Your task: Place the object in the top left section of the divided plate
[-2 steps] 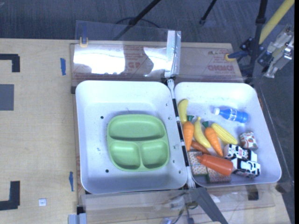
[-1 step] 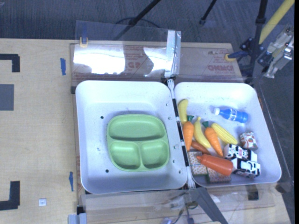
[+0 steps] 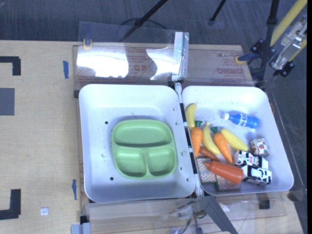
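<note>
Red print on the cardboard sheet (image 3: 229,67) behind the bins — upside down, perhaps "DURO"

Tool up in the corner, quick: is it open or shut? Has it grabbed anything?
Tool: cannot be told. It sits at the top right, beyond the right bin, too small and blurred to judge.

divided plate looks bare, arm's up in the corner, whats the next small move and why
Probably swing the arm down over the right bin toward a toy such as the blue bottle: the green divided plate in the left bin holds nothing yet.
</note>
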`<action>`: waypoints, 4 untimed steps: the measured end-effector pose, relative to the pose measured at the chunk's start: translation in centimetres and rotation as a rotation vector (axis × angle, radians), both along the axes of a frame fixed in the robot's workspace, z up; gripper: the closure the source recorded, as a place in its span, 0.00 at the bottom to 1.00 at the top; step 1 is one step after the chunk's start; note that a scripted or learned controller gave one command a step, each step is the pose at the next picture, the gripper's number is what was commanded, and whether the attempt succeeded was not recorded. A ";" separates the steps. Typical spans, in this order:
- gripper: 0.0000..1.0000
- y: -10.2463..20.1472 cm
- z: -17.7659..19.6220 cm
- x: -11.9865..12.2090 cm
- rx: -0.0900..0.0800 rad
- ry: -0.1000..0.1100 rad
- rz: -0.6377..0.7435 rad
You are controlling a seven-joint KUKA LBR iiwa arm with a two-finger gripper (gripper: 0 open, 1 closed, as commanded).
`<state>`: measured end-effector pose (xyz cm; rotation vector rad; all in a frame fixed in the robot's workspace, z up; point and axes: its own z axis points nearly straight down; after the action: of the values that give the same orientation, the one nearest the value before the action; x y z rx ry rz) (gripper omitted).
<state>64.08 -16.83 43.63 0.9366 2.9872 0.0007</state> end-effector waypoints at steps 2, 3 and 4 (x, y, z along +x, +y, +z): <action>0.00 1.3 0.0 -2.5 0.002 0.007 -0.023; 0.00 -5.5 0.1 1.9 0.000 0.002 0.003; 0.00 -5.5 0.1 1.9 0.000 0.002 0.003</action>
<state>65.98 -22.37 43.72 0.9332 2.9904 -0.0002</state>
